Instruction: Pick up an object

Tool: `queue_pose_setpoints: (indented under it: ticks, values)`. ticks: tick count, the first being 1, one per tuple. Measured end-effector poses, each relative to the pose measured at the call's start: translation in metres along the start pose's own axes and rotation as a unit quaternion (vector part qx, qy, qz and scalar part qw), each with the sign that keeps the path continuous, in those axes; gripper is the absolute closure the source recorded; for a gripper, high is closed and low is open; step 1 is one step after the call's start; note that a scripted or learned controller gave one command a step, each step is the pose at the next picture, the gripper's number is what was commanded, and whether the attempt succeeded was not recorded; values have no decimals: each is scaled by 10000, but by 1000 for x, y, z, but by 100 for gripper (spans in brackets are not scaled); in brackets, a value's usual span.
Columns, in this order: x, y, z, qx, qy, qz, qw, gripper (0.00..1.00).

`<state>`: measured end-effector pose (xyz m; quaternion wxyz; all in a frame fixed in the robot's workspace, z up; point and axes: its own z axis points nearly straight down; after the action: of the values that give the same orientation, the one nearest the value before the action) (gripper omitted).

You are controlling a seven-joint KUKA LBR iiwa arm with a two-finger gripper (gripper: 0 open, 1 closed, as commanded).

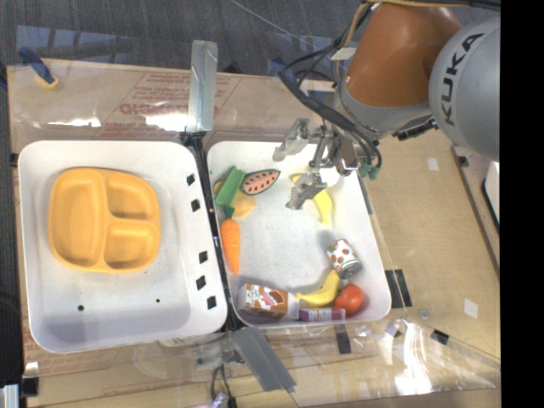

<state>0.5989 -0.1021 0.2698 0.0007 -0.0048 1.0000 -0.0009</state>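
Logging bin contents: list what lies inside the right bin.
In the right bin: green piece, watermelon slice, carrot, two bananas, small can, tomato, snack packets. The hand covers part of the far corner.

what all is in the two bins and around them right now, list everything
bins: 2, white, side by side on the bench
plate: 1, yellow, three compartments, in the left bin
carrot: 1, orange, left edge of the right bin
watermelon slice: 1, red and green, top of the right bin
green block: 1, green, above the carrot
bananas: 2, yellow, one at the bottom right, one under the gripper
can: 1, red and white, right side of the right bin
tomato: 1, red, bottom right corner
carton: 1, brown and white, bottom edge
gripper: 1, grey metal, over the upper right bin, open, holding nothing
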Motion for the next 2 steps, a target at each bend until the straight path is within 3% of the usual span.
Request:
queue_pose_setpoints:
  ticks: [1,2]
  values:
    - [-16,-80,-3,2,-8,631,9980,0]
    - [-41,-94,107,-18,55,909,9958,0]
